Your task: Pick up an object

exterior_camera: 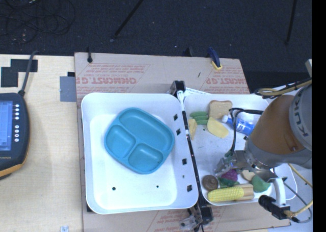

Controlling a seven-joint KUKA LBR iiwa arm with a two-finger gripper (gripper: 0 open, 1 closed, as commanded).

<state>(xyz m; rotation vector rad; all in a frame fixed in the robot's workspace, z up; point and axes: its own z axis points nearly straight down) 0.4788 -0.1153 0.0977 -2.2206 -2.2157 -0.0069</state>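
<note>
The right bin (pixel 201 144) holds several toy foods: a bread slice (pixel 219 108), a green pod (pixel 199 117), a yellow wedge (pixel 218 128), a blue and white piece (pixel 245 124), a brown disc (pixel 210 182), a purple piece (pixel 230 176), a corn cob (pixel 226 194) and a green piece (pixel 260 184). My gripper (pixel 229 166) is down low in this bin, just above the purple piece and close to the brown disc. The arm's orange band (pixel 272 129) hides part of the bin's right side.
The left bin (pixel 97 175) bears a blue divided plate (pixel 139 139) near its middle. A black divider with clips (pixel 184 144) runs between the bins. A handheld control pendant (pixel 10 131) lies at the bench's far left. Cables hang at the lower right (pixel 277 208).
</note>
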